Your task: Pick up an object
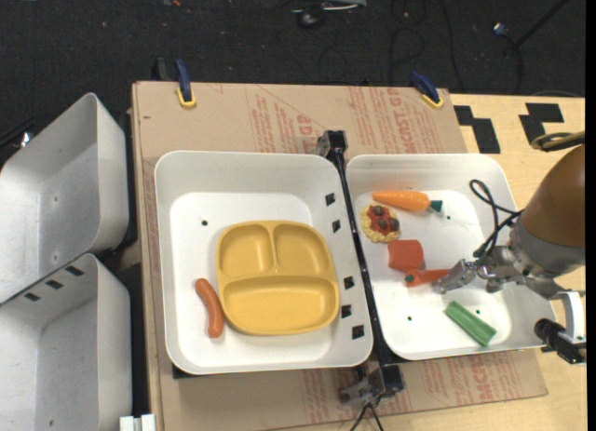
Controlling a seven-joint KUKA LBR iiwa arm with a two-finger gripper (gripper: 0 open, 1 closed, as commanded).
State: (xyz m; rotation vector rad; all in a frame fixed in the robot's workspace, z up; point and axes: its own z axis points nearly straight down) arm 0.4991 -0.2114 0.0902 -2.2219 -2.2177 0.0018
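Red-orange stick (426,277), small and slim, just beside pincer (456,280).

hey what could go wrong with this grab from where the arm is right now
1. The gripper sits low in the right bin beside a small red-orange piece that touches the red block; closing here might catch both or push them apart.
2. The green stick lies just below the gripper, so a sweep could knock it toward the bin wall.
3. A black cable loops over the bin near the wrist and might snag.
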